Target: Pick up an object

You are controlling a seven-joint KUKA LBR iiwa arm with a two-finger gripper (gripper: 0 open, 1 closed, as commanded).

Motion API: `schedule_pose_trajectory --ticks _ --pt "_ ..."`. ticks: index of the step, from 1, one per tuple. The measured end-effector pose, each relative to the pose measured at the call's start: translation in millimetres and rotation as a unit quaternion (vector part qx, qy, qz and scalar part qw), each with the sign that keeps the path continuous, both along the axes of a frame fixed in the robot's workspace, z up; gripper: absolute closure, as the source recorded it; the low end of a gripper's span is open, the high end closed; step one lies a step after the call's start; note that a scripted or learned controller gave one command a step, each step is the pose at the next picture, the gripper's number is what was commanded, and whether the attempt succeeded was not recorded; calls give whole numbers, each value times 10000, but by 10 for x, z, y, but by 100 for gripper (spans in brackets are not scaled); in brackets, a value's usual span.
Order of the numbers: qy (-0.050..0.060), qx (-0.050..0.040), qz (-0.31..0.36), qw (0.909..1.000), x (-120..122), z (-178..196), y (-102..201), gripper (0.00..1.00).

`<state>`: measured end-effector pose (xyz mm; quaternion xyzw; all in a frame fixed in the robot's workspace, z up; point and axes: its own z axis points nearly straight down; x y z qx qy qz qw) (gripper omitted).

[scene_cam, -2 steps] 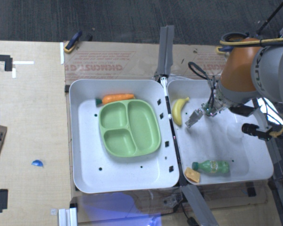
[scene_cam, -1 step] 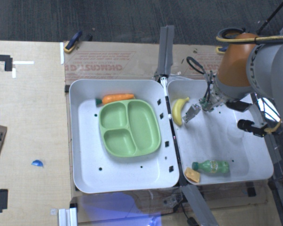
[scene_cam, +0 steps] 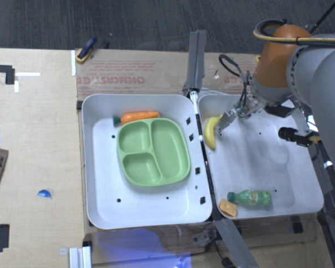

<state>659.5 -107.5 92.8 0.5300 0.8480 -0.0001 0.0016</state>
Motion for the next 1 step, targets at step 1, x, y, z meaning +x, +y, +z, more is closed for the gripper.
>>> schedule_pose_trajectory --ticks 1 --pt "32 -10 -2078 9782 -16 12 39 0"
